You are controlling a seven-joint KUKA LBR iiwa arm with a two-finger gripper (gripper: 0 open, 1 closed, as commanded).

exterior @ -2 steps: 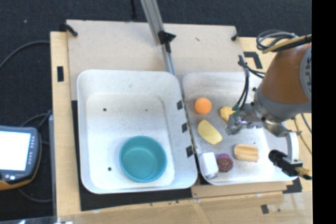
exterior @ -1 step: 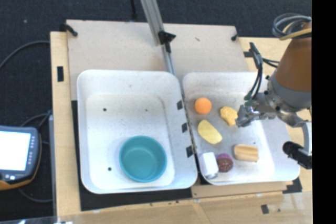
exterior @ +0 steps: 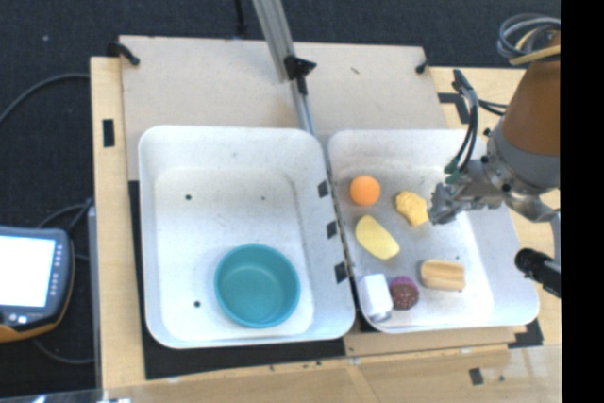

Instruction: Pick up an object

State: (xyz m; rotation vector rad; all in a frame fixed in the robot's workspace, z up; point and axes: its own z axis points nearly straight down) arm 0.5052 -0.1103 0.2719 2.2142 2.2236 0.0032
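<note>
The right bin holds several small objects: an orange ball, a small yellow lumpy piece, a larger yellow oval piece, a tan bread-like block, a dark maroon ball and a white cylinder. My gripper hangs low over the right bin, just right of the small yellow piece, pointing towards it. Nothing shows between its fingers.
The left bin holds a teal bowl near its front. A slanted metal pole rises from behind the two bins. A tablet-like device lies off the bench at the left.
</note>
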